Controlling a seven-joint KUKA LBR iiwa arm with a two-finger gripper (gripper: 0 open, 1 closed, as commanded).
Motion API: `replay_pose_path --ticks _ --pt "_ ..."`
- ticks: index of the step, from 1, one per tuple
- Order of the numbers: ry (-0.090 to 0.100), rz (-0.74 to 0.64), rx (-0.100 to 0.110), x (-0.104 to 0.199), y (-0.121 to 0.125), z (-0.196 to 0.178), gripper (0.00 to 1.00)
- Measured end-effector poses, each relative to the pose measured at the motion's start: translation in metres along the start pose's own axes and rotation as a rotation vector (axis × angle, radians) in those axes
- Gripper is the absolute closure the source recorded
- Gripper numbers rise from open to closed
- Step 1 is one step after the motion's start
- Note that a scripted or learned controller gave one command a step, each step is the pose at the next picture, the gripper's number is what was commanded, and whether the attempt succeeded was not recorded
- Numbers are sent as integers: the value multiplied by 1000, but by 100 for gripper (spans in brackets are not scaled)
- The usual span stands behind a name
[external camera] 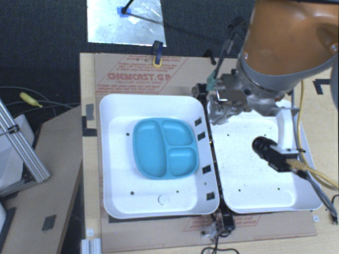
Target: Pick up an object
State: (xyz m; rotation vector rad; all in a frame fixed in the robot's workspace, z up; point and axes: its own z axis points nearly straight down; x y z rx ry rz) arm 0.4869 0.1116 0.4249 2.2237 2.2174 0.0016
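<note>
Gripper (218, 109) over right bin (254, 194) far-left corner — finger state: cannot tell. Blue divided plate (164, 147) in left bin (119, 189). Cardboard (139, 77) reads "CHEMCAST" — red print.

one fixed camera above, slanting down on both bins (114, 142)

This is a robotics lab. At the frame's centre a bench (90, 142) carries two white bins (119, 194) taped onto printed cardboard (140, 75). Loose cables (318, 179) trail at the lower right, an aluminium frame rail (21, 147) stands at the left edge, and dark carpet (42, 36) fills the upper left.
</note>
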Motion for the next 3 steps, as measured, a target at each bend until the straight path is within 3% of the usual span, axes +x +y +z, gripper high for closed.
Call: replay_pose_path --ticks 1,2,3 --pt "-1 2 -1 -59 0 -1 100" --pt "0 -1 0 -91 0 30 100" --pt "2 -13 -3 -17 0 5 100"
